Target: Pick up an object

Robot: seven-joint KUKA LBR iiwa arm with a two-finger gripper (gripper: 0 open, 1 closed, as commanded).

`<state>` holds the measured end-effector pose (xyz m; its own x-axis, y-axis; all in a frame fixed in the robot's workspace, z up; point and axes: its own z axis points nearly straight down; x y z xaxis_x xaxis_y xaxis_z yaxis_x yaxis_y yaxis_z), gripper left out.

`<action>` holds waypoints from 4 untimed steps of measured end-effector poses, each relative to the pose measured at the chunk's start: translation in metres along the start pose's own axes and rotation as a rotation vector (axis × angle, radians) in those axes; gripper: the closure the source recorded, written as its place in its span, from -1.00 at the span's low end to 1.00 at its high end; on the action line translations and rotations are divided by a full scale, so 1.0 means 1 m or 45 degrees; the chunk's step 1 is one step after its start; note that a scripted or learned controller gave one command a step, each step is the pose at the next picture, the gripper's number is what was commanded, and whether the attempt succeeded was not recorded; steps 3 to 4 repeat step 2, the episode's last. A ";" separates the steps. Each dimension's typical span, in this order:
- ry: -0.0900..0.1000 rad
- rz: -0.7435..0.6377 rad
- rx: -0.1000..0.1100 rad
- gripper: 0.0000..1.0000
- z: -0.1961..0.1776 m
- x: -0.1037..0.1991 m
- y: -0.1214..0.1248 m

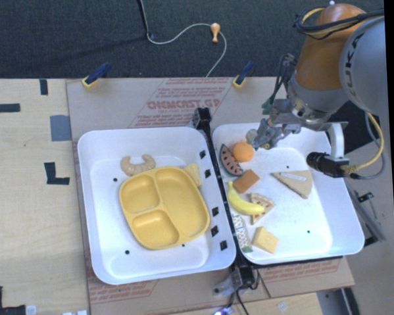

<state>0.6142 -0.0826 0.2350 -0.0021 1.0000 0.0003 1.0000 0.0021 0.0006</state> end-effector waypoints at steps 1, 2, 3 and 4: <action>-0.002 0.003 0.006 1.00 0.021 0.002 -0.006; 0.000 0.001 0.002 1.00 0.008 0.004 -0.011; 0.000 0.001 0.002 1.00 0.008 0.004 -0.011; 0.000 0.001 0.002 1.00 0.008 0.004 -0.011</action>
